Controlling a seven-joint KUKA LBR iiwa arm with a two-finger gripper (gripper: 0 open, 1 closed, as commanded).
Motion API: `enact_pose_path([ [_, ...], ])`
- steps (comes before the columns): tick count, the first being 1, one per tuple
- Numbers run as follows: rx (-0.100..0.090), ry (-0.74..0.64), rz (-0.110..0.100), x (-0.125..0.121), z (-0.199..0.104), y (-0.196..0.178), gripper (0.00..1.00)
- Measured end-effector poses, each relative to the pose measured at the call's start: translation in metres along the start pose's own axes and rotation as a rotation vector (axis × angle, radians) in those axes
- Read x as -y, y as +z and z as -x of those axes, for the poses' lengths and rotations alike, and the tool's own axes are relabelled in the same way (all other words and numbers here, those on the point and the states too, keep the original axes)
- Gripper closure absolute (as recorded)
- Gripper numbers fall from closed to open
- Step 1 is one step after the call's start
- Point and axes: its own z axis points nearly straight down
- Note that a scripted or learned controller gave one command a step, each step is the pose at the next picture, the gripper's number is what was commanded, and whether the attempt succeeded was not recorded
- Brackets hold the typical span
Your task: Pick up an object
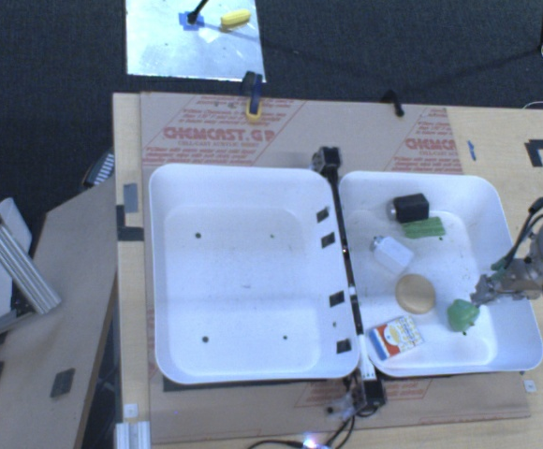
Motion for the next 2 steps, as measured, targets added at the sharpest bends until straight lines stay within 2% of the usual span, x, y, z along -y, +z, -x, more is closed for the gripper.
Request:
enact_pose_path([
  [1, -0.004, -0.023, 0.011, -0.029, -0.129, -0.035, 1.0],
  [2, 0.004, -0.011, 0.025, -0.032, -0.109, -0.191, 1.0],
])
